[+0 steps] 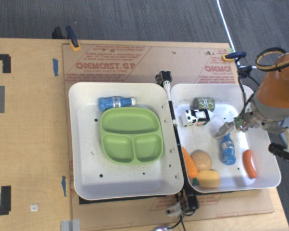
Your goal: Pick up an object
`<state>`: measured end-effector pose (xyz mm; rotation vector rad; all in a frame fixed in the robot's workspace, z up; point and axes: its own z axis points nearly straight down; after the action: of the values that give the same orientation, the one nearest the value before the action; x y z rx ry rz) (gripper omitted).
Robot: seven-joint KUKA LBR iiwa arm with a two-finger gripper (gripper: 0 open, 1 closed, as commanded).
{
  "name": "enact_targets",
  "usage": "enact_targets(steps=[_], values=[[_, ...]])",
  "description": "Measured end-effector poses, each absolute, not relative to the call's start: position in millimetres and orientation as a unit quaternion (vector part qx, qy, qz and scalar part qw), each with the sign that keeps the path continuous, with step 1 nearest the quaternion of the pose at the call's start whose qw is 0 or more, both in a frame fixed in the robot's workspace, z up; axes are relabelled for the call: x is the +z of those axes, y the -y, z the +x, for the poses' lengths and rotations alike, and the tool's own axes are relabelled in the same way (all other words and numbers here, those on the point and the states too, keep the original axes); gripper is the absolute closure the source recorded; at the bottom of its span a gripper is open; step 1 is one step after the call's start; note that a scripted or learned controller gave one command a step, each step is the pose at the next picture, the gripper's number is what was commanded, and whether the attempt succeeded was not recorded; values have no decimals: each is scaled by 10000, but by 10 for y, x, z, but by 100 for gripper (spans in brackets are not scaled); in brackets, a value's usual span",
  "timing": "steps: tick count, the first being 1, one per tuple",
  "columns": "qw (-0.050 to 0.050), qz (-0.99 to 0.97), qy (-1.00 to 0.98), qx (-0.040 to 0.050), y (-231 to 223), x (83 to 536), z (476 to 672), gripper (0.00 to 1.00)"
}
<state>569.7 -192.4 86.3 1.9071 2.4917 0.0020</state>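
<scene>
Status: approach stage. No object has been lifted; every item rests on a bin floor.

Arm position: the arm (274,88) enters from 3 o'clock. The gripper (226,129) sits low inside the right bin (271,177), near the bin's centre. Gripper state: cannot tell; the view is too small and dark at that spot to resolve it, and no object is seen held.

Right bin contents, referenced from the gripper:
- Blue bottle (228,149), at 6 o'clock, just beside the gripper; lies flat. Judged to be the likely target, being the nearest item.
- Black-and-white toy (196,117), at 10 o'clock, near.
- Green can (204,103), at 11 o'clock, on its side.
- Red sausage (250,163), at 4 o'clock, apart from the bottle.
- Round tan item (201,160), at 7 o'clock.
- Yellow item (208,178), touching or just below the tan item.
- Carrot (189,163), along the bin's left wall.

Left bin (81,129) contents: green divided plate (131,134) at centre; a second blue bottle (116,102) at the plate's 12 o'clock edge. Both are well apart from the gripper.

Remaining steps, as judged: close on one item, confirm it sits in the gripper, raise it off the bin floor. Both bins rest on cardboard on the tabletop (24,143)
</scene>
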Motion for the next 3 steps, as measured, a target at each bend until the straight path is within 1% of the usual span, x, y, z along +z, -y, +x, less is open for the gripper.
enact_targets(steps=[1, 2, 3], values=[[50, 6081, -7939, 14, 1931, 980, 5715, 100], [47, 4349, -9005, 8, 1828, 877, 5358, 100], [17, 5141, -8577, 7, 1369, 1710, 5511, 100]])
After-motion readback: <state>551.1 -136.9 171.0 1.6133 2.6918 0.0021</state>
